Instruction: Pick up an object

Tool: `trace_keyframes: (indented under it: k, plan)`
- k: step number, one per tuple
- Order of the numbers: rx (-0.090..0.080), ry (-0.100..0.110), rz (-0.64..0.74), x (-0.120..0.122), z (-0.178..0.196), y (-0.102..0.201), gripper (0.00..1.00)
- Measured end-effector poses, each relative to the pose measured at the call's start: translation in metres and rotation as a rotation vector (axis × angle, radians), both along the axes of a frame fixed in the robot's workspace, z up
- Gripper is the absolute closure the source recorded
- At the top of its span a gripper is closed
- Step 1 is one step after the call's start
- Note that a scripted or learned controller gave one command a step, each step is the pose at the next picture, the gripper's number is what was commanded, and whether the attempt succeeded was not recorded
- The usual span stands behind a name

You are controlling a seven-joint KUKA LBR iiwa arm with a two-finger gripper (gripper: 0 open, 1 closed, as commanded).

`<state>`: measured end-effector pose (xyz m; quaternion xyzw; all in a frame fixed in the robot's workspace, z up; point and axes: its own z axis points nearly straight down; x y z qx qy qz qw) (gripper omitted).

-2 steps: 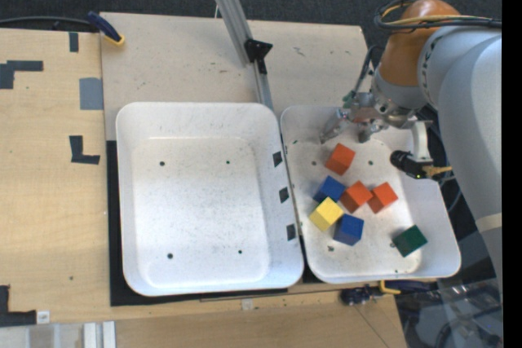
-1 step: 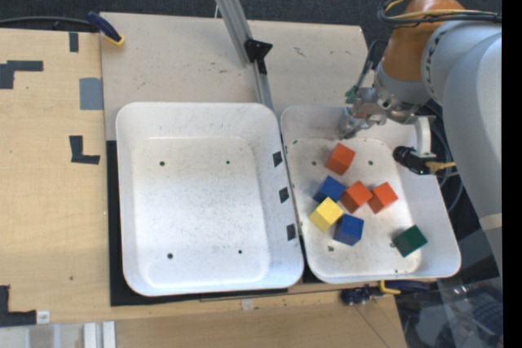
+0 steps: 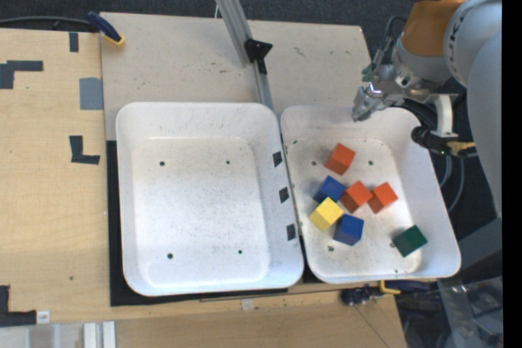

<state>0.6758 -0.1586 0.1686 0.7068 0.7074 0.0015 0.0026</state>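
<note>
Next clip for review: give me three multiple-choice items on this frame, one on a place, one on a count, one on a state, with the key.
1. Where do the blocks lie?
A. left bin
B. right bin
C. bare bench

2. How many orange blocks are there?
A. one
B. three
C. five

3. How does the green block stand to the others?
A. stacked on the yellow block
B. apart, near the front right corner
C. between the tool's fingers

Key:
1 B: all seven blocks sit in the right bin, none in the left bin.
2 B: three orange blocks, beside two blue blocks and one yellow block.
3 B: the green block lies alone, while the tool hangs over the bin's far rim.
</note>
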Motion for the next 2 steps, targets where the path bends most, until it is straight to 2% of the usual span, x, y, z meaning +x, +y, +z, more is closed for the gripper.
trace_keyframes:
  k: [1, 2]
  plan:
    - [0.0, 0.002, 0.0, -0.008, 0.051, -0.003, 1.0]
    - [0.0, 0.001, 0.001, -0.006, 0.102, -0.012, 1.0]
